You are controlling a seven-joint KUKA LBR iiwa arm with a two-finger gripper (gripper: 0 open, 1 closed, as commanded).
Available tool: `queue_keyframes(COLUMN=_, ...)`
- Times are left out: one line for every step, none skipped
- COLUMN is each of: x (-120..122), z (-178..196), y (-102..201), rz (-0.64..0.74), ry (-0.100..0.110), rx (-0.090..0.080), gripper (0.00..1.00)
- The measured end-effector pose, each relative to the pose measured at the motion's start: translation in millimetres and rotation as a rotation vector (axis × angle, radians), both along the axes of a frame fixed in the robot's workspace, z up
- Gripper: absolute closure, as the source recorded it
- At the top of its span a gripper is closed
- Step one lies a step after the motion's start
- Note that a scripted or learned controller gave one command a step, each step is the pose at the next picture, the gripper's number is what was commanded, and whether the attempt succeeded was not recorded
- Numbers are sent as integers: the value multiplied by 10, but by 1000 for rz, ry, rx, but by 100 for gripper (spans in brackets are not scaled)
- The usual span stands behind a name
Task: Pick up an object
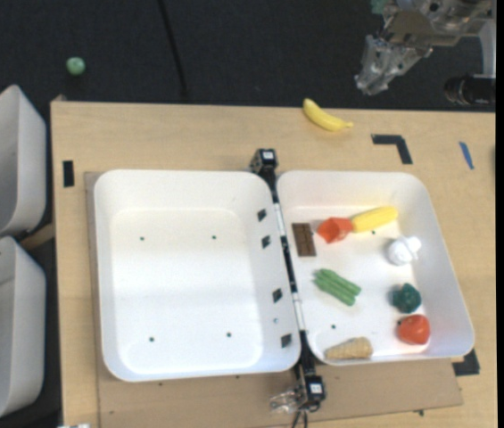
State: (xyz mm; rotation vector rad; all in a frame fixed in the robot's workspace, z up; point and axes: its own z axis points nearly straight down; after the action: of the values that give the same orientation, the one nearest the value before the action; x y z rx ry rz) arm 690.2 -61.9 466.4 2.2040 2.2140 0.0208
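My gripper (375, 77) hangs high at the upper right, above the bench's far edge and well clear of both bins. The right bin (430, 194) holds several small items: a yellow corn cob (374, 218), an orange-red piece (333, 230), a brown block (303, 239), a white object (400, 251), a green bean pod (336, 286), a dark green object (405, 298), a red tomato-like object (414, 329) and a tan bread piece (349, 350). Nothing is seen between the fingers.
The left bin (109, 194) sits beside the right one. A yellow banana (326, 117) lies on the bench behind the bins. A small green ball (75, 65) rests on the dark floor at upper left. White containers (2, 168) stand at the left edge.
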Motion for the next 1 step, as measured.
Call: queue_keyframes(x=-208, z=909, y=-221, rz=-4, ry=10, rx=0, gripper=100)
